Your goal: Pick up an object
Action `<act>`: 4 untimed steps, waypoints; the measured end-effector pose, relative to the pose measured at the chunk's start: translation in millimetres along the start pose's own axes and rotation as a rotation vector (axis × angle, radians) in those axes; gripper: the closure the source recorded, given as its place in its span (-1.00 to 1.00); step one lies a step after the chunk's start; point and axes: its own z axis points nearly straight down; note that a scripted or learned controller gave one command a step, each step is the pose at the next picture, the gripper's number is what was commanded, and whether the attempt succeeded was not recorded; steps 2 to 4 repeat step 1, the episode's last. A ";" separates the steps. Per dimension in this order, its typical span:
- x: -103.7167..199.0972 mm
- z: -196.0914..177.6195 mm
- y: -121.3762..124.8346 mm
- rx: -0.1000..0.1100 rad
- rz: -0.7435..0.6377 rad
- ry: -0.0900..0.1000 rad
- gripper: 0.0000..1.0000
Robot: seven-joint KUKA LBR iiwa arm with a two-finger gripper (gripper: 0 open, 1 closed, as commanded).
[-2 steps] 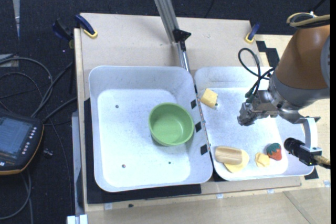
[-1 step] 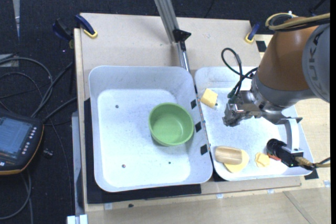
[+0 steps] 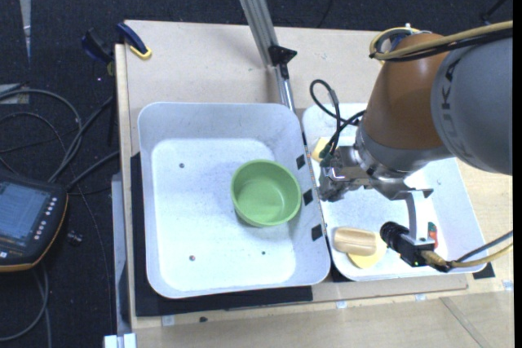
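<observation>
A green bowl [image 3: 265,192] stands upright in the left bin [image 3: 188,175], right of its middle. In the right bin [image 3: 457,200], a tan block [image 3: 355,240] lies on a yellow piece [image 3: 366,258] near the front left corner. A small yellow-green thing [image 3: 321,149] peeks out at the right bin's left wall, partly hidden by the arm. My gripper [image 3: 331,185] hangs low over the left side of the right bin, just behind the tan block and apart from it. The big wrist hides much of that bin.
A slanted metal pole [image 3: 257,12] rises from the bench behind the bins. A blue and yellow clamp [image 3: 130,39] sits at the bench's far left corner. A handheld control pad [image 3: 24,220] lies off the bench to the left.
</observation>
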 end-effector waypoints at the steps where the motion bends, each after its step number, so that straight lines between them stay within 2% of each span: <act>1: 45.7 1.4 -3.0 0.000 0.000 0.000 1.00; 4: 45.7 1.4 -3.0 0.000 0.000 0.000 1.00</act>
